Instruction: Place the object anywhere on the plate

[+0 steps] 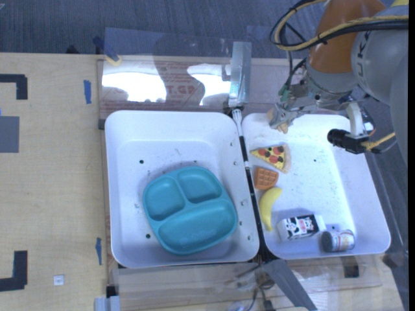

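One gripper is mine, hanging over the far left corner of the right bin; whether it is parted or closed I cannot tell. Just below it on the bin floor lies the pizza slice, apart from me, then a waffle, a banana, a small carton and a can. The blue plate sits in the left bin

The grey arm reaches in from the right; its tool points down, seemingly empty.
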Robot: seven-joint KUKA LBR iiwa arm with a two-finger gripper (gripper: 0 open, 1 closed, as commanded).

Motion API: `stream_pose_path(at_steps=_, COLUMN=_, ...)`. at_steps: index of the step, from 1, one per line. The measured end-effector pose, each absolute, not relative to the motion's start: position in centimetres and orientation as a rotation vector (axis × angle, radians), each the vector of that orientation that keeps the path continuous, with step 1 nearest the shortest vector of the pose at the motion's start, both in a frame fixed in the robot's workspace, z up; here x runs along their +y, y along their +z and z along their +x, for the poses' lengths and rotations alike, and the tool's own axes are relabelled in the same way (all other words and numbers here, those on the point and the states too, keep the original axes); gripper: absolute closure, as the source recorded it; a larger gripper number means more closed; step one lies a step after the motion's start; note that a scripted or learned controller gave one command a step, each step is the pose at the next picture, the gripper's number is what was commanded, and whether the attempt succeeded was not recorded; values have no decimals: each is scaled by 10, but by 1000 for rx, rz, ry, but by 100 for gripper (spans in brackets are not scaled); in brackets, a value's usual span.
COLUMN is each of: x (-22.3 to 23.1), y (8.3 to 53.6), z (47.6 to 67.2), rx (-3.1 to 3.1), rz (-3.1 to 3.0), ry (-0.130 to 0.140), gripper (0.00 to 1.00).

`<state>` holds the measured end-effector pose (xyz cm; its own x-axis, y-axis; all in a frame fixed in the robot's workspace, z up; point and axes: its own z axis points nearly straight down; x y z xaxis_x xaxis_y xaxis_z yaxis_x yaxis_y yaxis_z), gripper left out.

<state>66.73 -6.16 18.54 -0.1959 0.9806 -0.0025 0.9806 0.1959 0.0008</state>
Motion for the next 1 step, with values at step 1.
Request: stream_pose_path(at_steps=1, x=12, y=185, z=610, rx=2325, rz=2116, ry=2, gripper=100)
